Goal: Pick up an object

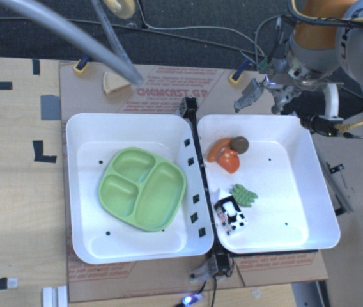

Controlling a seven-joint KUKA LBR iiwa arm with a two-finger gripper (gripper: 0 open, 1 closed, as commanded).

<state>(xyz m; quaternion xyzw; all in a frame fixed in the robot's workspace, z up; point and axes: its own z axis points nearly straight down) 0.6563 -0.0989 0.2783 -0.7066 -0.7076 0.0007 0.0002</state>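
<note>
The gripper [263, 99] is hanging open and empty above the right bin [309, 190]. The orange toy [224, 155] is lying in that bin's upper left, probably light, smooth and rounded; gripping across its middle looks safest.

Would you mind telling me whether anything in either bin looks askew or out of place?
Only slightly: the green divided plate lies turned at an angle in the left bin rather than square to its walls. In the right bin, the small toys cluster near the divider, intact and unspilled.
</note>
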